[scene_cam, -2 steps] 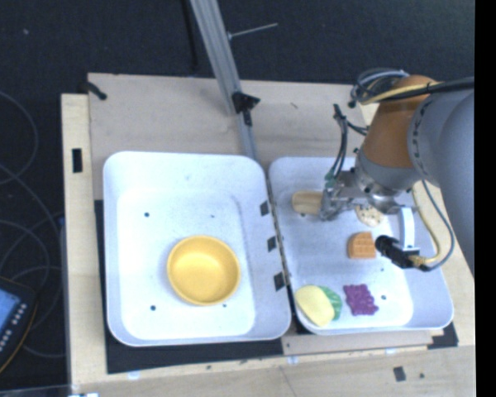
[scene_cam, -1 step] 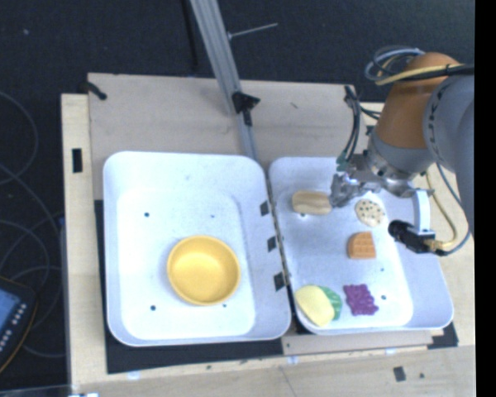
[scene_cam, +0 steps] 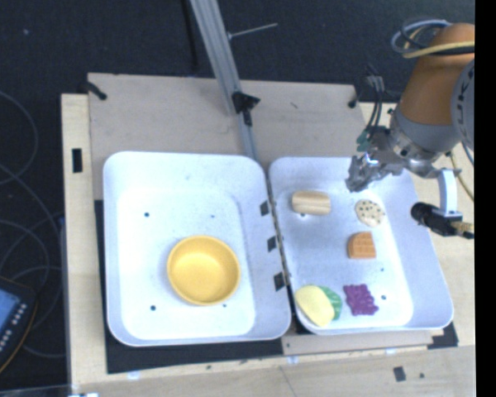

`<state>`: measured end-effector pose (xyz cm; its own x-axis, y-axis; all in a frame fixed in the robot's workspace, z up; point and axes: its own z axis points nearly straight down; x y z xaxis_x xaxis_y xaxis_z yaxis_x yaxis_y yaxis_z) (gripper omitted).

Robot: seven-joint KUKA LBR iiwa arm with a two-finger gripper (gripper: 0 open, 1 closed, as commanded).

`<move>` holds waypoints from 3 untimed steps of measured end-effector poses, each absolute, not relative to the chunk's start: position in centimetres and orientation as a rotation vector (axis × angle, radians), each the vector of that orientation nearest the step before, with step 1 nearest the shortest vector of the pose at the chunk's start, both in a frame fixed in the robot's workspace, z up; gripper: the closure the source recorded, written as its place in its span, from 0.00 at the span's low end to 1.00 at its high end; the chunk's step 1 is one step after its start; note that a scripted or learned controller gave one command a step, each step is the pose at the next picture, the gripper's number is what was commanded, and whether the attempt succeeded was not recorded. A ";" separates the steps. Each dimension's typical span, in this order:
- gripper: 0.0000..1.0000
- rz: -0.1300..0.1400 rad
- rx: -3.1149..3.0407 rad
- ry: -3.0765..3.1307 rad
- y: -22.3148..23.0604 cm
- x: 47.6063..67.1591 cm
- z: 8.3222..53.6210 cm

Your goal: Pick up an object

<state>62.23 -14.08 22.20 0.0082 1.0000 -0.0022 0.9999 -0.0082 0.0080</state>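
While the grey arm with its orange band reaches in from the right of the camera view, its pincer hangs over the upper part of the right bin, close to that bin's far rim. Whether it stands wide or narrow cannot be told from this slant, and nothing shows between its tips.

No single object is named by the task, so the nearest pieces matter most. The speckled cookie lies just below the pincer, toward the near side of the desk, and looks the closest candidate. The tan bread roll lies to the pincer's left and a little nearer the viewer, with its long axis running left to right across the bin. A short drop toward either one is probably what the coming move calls for.

Counted, the right bin holds five things: one roll, one cookie, one orange waffle piece, one purple grape bunch and one yellow-green piece at the near-left corner. The left bin holds one yellow bowl. Two bins, one arm.
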 end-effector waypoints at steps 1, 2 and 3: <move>1.00 0.005 2.219 2.217 -14.2 62.3 25.7; 1.00 0.003 2.213 2.229 -8.4 62.1 26.2; 1.00 0.003 2.212 2.230 -2.5 63.2 25.5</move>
